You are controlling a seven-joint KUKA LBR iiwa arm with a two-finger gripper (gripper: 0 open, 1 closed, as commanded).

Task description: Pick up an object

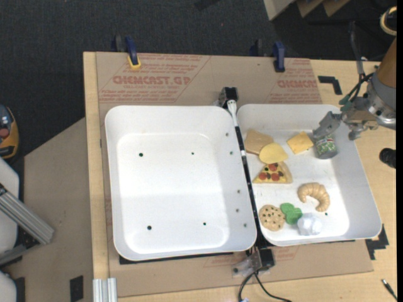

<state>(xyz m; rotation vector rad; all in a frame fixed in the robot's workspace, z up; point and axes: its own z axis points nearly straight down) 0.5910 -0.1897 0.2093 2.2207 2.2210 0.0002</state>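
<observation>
Cardboard-topped bench (189,74), dark carpet (94,17), two bins (119,168).

The tool (326,137) hangs over the right bin (365,187) beside a cheese wedge (300,143).

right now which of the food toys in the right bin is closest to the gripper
The yellow cheese block, lying just left of the gripper. The pizza slice, croissant and cookie lie farther off.
</observation>
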